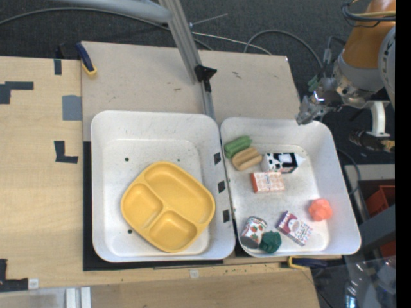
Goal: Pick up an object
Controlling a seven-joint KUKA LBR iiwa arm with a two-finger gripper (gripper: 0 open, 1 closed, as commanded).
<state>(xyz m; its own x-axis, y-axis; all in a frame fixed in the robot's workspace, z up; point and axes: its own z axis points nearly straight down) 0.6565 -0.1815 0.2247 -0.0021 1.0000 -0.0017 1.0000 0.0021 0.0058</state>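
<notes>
The right bin (334,165) holds several small objects. A green pickle-like piece (237,144) and a tan bread roll (246,159) lie at its upper left. Beside them are a black-and-white carton (281,162) and an orange-and-white box (267,182). An orange ball (320,209) sits at the right. Near the front lie a purple-edged packet (295,228), a round printed can (254,230) and a dark green lump (271,241). My gripper (309,111) hovers over the bin's far right corner, apart from every object, and I see nothing held in it.
The left bin (103,172) carries a yellow three-part plate (168,205). A metal post (183,34) slants down to the bins' shared back edge. Cables (270,43) trail across the dark floor behind the bench.
</notes>
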